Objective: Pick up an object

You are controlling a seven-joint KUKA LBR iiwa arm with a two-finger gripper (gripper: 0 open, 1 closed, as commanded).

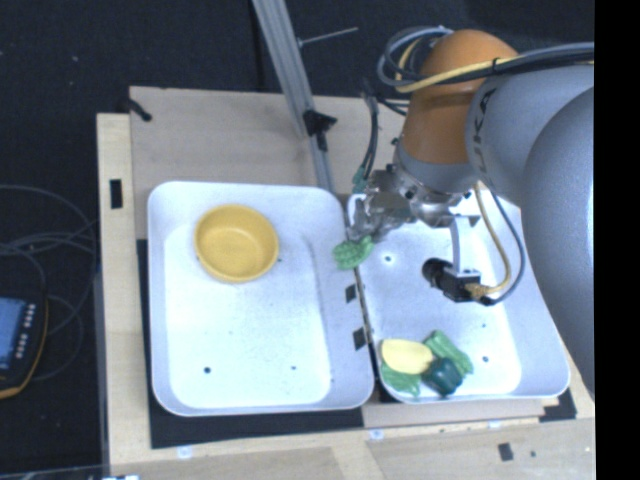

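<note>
While the gripper [362, 230] hangs over the seam between the two bins, a small green object [350, 254] sits right at its tips, seemingly pinched between them, though the fingers are too small and too dark against the wrist to be sure. My reading is that the jaws are closed narrowly on that green piece; it looks lifted rather than lying flat, but no clear shadow confirms it is off the surface.

If that grip is real, the pick is largely done and what is left is carrying the piece clear and keeping hold of it. If the piece is only resting against the fingertips, the grasp itself is not yet made.

Well below the jaws, in the near corner of the right bin [500, 338], lie a yellow item [400, 355], a leafy green item [449, 349] and a dark teal item [441, 376], bunched together and touching. Away to the jaws' far side, across the seam, a yellow bowl [237, 243] stands upright in the left bin [250, 368], well apart from everything else.

The grey arm [540, 148] covers the far part of the right bin, so whatever lies under it cannot be judged. A black fitting [447, 278] with cables hangs just beside the gripper, and its purpose is unclear.
</note>
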